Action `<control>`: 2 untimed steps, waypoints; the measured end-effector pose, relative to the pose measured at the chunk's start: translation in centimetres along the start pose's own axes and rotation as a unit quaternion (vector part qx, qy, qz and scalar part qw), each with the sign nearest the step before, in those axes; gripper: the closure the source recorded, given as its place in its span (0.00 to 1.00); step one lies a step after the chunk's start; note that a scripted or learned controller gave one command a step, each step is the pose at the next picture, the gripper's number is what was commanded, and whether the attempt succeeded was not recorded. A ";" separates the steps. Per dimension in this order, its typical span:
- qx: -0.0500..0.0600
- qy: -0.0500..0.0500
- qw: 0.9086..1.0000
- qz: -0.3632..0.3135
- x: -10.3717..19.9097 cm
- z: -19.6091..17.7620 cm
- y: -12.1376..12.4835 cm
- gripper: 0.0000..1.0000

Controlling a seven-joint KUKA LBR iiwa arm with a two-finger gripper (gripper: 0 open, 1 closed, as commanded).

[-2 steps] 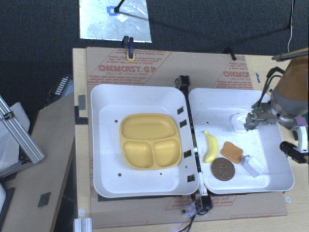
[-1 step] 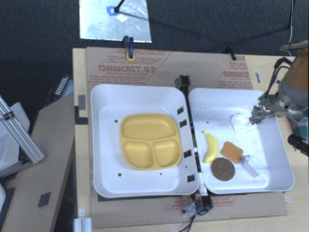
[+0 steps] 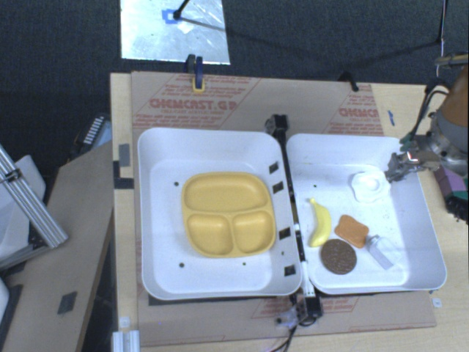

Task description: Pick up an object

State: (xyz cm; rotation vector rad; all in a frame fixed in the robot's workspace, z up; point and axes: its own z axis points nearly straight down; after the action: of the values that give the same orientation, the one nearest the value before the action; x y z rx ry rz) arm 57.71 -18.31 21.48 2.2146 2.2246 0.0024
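Brown disc (image 3: 338,256) and banana (image 3: 320,224) low in right bin (image 3: 418,218) — end effector (image 3: 399,166) at upper right.
White cup (image 3: 366,185) lies just left of it, nearest; banana's long axis runs near-vertical — whether its tips are apart or together, I cannot tell.

bins: 2 white (image 3: 212,141) (image 3: 421,218) | yellow divided tray: 1 (image 3: 223,213), 3 compartments | banana: 1 (image 3: 320,223) | orange block: 1 (image 3: 352,230) | brown round disc: 1 (image 3: 338,257) | white round piece: 1 (image 3: 366,185) | small grey-white item: 1 (image 3: 379,251)
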 end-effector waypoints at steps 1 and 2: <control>0.001 0.001 1.000 -0.002 4.4 -0.8 -0.9 1.00; 0.001 0.001 1.000 -0.001 8.9 -0.2 -2.2 1.00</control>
State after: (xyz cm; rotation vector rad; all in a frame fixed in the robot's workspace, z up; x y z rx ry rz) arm 55.52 -9.42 21.70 2.2130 2.2295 0.0014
